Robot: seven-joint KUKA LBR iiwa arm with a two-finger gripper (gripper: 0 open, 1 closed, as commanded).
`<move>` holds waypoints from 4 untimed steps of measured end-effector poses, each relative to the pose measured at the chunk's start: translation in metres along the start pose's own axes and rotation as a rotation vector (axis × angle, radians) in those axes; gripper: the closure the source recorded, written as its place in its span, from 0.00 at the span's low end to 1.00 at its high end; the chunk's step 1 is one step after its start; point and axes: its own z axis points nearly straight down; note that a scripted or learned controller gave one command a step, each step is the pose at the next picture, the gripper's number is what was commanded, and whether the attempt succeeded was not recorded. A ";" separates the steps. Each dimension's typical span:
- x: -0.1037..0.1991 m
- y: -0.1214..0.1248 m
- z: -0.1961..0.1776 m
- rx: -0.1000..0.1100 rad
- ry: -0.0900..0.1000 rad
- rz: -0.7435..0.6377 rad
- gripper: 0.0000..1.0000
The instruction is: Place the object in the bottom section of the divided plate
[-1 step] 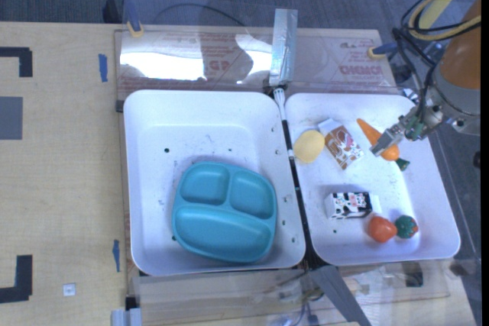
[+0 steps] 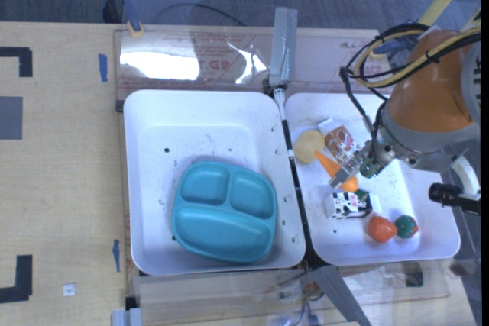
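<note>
One gripper (image 2: 348,172) is low in the right bin (image 2: 439,244), right at the orange carrot (image 2: 328,162); how its jaws stand I cannot tell. Grab the carrot's middle snugly, I think. The blue divided plate (image 2: 224,212) waits at nine o'clock.

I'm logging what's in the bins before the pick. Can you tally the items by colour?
Teal: 1, the divided plate in the left bin
Yellow: 1
Orange: 2, carrot and tomato-like piece
Brown-and-white: 1 packet
Black-and-white: 1 carton
Green: 1
Total: 7
</note>
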 end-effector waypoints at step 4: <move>0.125 0.097 -0.012 -0.004 -0.003 0.200 1.00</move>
